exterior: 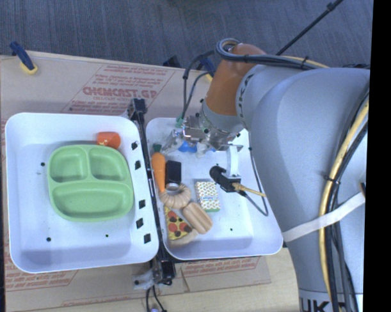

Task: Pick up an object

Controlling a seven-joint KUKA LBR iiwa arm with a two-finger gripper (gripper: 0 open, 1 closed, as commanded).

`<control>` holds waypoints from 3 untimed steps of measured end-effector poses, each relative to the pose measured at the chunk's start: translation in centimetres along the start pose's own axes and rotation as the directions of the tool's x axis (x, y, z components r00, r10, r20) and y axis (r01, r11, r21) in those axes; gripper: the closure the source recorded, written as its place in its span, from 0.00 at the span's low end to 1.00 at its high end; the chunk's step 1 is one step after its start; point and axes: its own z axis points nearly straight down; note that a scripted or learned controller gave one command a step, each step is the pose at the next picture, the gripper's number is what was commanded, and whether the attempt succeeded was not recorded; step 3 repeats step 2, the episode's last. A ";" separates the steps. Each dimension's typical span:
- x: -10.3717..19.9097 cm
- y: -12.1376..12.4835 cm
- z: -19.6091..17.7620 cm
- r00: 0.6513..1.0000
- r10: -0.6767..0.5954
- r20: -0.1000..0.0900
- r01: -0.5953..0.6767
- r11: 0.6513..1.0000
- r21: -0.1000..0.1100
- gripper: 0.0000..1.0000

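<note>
Hovering over the far end of the bin [269, 239] nearer the arm, the gripper [188, 136] is in a clutter of its own fittings, and I cannot tell whether it is parted or closed; I see nothing held in it. Just below it in my view lie a toy carrot [158, 172] and a small black block [173, 170], side by side against the bin's inner wall. Past those sit a ring-shaped pastry [176, 197], a patterned packet [207, 195], a bread roll [197, 217] and a pizza slice [174, 227], bunched close together. The other bin [26, 242] carries a green divided plate [90, 182] with a red-orange toy [107, 140] at its far edge. The grey arm [298, 143] comes in from my right, bulking over that bin's side, its orange band [227, 83] tilted down toward the wrist.
</note>
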 end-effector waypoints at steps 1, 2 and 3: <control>-1.0 -0.5 1.0 0.933 -0.361 -0.003 0.361 0.932 0.027 0.00; -1.1 -4.0 1.1 1.000 -0.027 -0.004 0.026 1.000 -0.017 0.00; -1.1 -4.0 1.1 1.000 -0.027 -0.004 0.026 1.000 -0.017 0.00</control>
